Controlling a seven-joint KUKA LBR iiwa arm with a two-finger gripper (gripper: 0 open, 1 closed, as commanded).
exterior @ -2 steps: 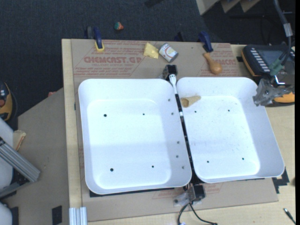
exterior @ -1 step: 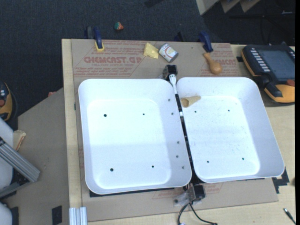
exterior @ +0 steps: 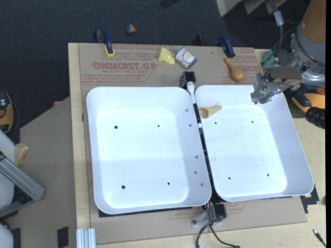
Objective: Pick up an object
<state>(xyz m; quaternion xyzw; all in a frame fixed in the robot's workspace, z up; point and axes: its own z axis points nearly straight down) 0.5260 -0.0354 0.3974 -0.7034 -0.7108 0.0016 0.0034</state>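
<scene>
Claw (exterior: 262, 98) sits over the far right corner of the right bin (exterior: 289, 182); I cannot tell how it is set. My target, a small tan wedge-shaped piece (exterior: 209, 111), lies in that bin's far left corner, well apart from the claw, to its left in the camera view. I log the left bin (exterior: 98, 138) beside it.

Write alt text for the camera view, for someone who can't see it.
A grey robot arm's gripper hovers over the far right corner of the right bin, which holds one small tan piece near its far left corner. The left bin sits beside it on a cardboard-covered bench.
</scene>
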